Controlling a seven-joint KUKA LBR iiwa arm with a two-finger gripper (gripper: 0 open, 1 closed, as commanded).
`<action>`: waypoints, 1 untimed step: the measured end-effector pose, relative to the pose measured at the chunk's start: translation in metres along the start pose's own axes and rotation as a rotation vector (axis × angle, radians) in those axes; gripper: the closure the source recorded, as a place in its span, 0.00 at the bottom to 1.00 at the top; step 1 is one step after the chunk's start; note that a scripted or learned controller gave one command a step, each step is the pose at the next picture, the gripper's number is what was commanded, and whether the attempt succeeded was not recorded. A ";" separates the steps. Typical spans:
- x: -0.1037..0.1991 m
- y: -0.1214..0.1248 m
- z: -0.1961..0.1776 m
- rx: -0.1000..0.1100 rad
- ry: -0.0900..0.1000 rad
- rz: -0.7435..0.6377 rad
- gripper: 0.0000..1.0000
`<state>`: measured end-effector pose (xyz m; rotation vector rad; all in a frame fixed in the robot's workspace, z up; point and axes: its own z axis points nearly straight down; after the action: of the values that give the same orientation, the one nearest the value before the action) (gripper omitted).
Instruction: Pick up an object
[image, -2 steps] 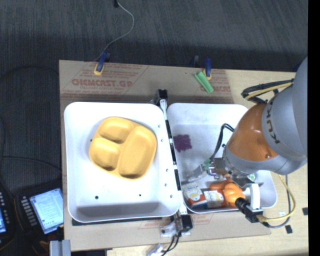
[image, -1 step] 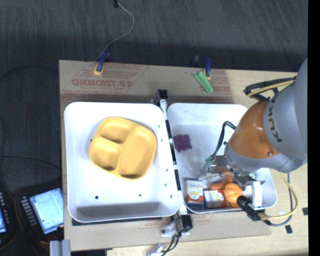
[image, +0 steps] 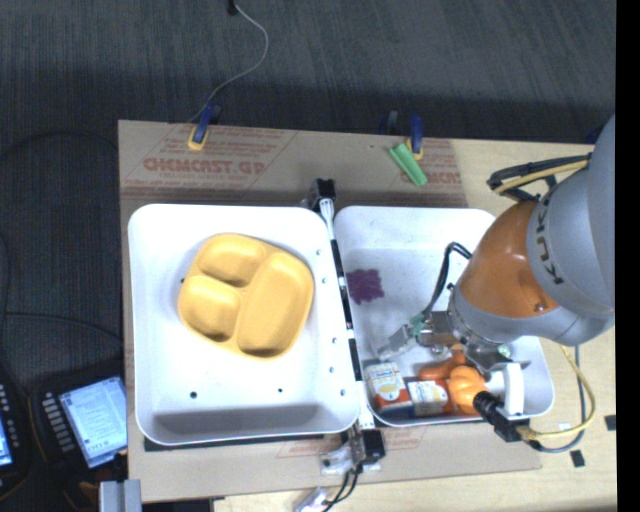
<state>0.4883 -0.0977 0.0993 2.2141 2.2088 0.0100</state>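
The pincer (image: 440, 345) hung over the right bin (image: 400, 225); its state could not be told. At its 6 o'clock lay a small carton (image: 385, 383), probably light and stiff; grip its flat sides.

I am seeing a moulded tray (image: 247, 293) lying in the left bin (image: 150, 330), small cartons (image: 400, 388) sitting in the right bin's (image: 400, 225) near corner.

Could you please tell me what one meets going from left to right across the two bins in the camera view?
Left bin → yellow compartment tray → right bin → purple object → small carton → orange object.
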 end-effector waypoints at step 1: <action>0.002 -0.002 0.011 0.005 0.001 -0.001 0.00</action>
<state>0.4865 -0.0963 0.0886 2.2158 2.2133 0.0051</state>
